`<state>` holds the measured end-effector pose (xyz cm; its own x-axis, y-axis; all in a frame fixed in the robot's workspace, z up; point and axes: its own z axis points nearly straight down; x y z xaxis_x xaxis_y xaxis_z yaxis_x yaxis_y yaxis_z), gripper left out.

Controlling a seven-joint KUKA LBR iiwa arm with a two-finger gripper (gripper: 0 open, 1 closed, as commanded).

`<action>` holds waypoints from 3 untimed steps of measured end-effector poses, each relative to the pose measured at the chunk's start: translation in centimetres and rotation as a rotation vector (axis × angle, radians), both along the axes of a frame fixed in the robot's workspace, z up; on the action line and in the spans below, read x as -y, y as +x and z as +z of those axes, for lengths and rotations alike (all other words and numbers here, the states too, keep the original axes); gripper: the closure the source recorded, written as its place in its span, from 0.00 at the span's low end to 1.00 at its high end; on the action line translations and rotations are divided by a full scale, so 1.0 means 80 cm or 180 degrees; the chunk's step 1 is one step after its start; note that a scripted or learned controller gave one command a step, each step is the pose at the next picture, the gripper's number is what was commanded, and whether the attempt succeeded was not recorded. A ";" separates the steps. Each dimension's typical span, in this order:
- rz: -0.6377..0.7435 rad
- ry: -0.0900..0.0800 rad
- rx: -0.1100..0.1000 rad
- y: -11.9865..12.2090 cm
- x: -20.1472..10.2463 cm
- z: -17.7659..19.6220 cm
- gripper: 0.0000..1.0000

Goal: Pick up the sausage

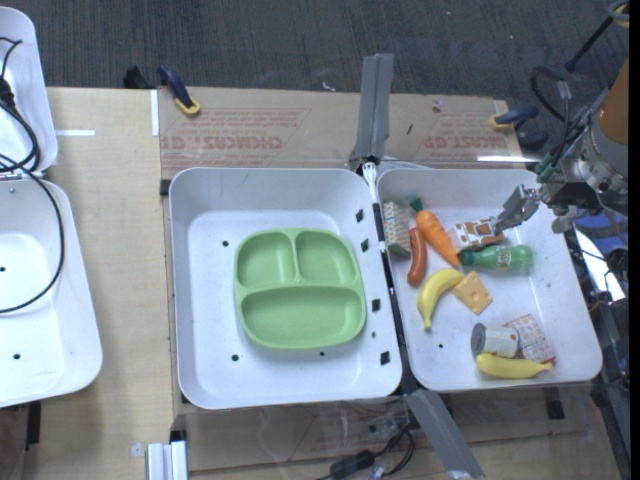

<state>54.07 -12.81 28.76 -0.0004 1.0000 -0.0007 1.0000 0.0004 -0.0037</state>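
The sausage [417, 256] is a short reddish-brown link lying roughly upright in the left part of the right bin [575, 298], close to the divider. An orange carrot [436, 236] lies just to its right, touching or nearly touching it. My gripper [517, 208] hangs over the upper right of the same bin, above a small printed box [476, 233] and a green bottle [497, 258]. It is well to the right of the sausage and nothing shows in its grasp.
A yellow banana [436, 293] and a cheese wedge [473, 293] lie below the sausage. A packet [397, 226] sits by the divider. A can [495, 340], a second banana [512, 367] and a wrapper [530, 336] are at the front. The left bin [200, 268] holds a green divided plate [300, 288].
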 end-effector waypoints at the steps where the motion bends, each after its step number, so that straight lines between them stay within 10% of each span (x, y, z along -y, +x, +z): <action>1: -0.0167 0.0003 -0.0002 0.004 -0.013 -0.202 0.00; 2: -0.0339 -0.0001 0.0005 -0.006 -0.143 -0.121 0.00; 3: -0.1017 -0.0006 -0.0001 0.009 -0.149 -0.122 0.00</action>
<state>54.80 -0.90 19.02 0.3137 0.9495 -0.0026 0.9495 -0.3137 -0.0037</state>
